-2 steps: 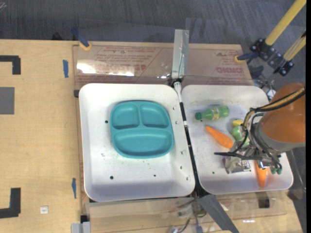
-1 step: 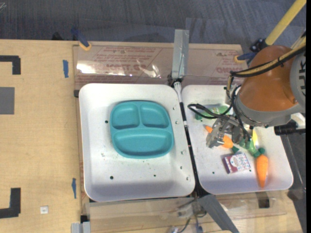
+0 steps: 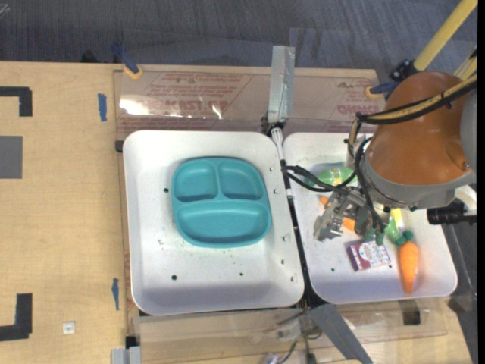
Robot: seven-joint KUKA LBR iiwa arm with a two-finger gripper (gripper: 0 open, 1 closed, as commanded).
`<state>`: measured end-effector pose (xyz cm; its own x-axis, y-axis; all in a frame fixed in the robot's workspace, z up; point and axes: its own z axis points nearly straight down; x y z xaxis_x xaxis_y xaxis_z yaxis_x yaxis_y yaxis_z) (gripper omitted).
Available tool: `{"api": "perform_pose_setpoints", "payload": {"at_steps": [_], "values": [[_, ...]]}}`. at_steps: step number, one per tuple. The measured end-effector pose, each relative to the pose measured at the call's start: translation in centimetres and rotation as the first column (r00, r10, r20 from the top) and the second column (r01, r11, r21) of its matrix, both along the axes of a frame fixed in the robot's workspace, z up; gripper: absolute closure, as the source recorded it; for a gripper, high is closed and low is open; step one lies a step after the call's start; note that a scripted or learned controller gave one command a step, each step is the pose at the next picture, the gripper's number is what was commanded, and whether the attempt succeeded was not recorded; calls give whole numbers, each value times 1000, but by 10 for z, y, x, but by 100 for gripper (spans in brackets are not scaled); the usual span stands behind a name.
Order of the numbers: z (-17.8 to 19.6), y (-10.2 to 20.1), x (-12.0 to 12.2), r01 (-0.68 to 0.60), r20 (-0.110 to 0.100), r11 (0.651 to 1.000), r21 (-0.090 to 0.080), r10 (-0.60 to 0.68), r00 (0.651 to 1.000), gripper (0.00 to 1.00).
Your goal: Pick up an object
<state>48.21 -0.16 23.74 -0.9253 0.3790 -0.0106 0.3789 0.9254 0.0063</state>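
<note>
Two white bins sit side by side on the counter (image 3: 61,226), which is pale wood with black tape marks along its left side. In the left bin (image 3: 144,271) lies a teal plate (image 3: 220,201) with three compartments, flat and right way up, a little above the bin's middle. Small dark specks dot the bin floor around it.

In the right bin (image 3: 333,275) the objects are gathered toward the middle and the right side. A carrot (image 3: 408,265) lies near the right wall, orange with a green top, its point toward the near edge. Just left of it is a small packet (image 3: 369,255) with a purplish face, lying flat and slightly askew. A green thing (image 3: 334,176) shows near the far wall, partly behind cables, and I cannot tell what it is. A yellow-green piece (image 3: 395,222) peeks out beside the carrot's top, and an orange bit (image 3: 348,224) shows just beside the claw's metal parts.

The arm (image 3: 424,127) comes in from the right, its orange band large over the far right part of the right bin. The claw (image 3: 333,222) hangs low over the middle of this bin, just left of the packet and near the orange bit. Its metal parts and cables blur together, so I cannot tell how far it is open or whether anything is in it.

A clear sheet and a strip of grey tape (image 3: 281,82) lie behind the bins.
</note>
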Motion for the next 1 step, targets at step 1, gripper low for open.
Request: {"api": "perform_pose_setpoints", "payload": {"at_steps": [1], "values": [[27, 34, -1, 60, -4, 998, 0, -60, 998, 100]]}}
